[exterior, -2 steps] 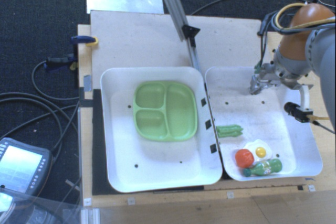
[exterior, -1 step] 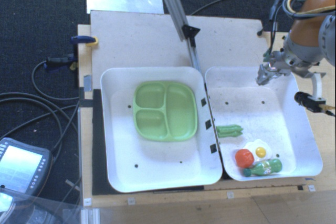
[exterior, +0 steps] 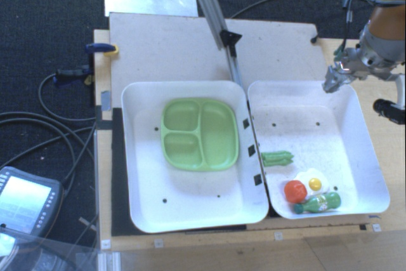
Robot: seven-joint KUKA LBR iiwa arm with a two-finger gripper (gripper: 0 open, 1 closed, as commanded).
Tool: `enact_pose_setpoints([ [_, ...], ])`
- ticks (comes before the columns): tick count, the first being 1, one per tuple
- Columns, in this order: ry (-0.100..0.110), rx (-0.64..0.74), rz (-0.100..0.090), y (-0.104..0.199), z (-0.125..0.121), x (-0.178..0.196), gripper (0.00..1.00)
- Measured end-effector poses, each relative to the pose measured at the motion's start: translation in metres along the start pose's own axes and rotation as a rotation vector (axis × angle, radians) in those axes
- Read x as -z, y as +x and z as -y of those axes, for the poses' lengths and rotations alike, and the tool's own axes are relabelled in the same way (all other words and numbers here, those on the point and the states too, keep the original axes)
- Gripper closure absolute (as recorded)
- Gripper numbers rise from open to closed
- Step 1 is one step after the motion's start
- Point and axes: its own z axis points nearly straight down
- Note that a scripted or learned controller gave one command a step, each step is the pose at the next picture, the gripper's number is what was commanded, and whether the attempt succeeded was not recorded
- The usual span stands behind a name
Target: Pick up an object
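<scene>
I saw the claw (exterior: 332, 84) poised over the right bin (exterior: 363, 130), at the bin's one o'clock corner, with the grey arm and its orange band rising behind it toward three o'clock. I could not tell how the claw was set, and I saw nothing in its grip.

The things to pick lay well apart from it, down at the bin's six o'clock end: a green bottle (exterior: 319, 202) on its side, a red tomato (exterior: 295, 190) just beside it at ten o'clock, and a fried egg (exterior: 313, 181) touching the tomato. A green pod (exterior: 277, 158) lay near the bin's nine o'clock wall.

In the left bin (exterior: 143, 136) sat a green divided plate (exterior: 200, 134). A slanted metal pole (exterior: 209, 0) crossed the bench (exterior: 171, 47) at twelve o'clock.
</scene>
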Motion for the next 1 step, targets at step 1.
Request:
enact_pose_setpoints([
  [1,0.001,0.005,-0.001,-0.0002,-0.0022,0.0479,1.0],
])
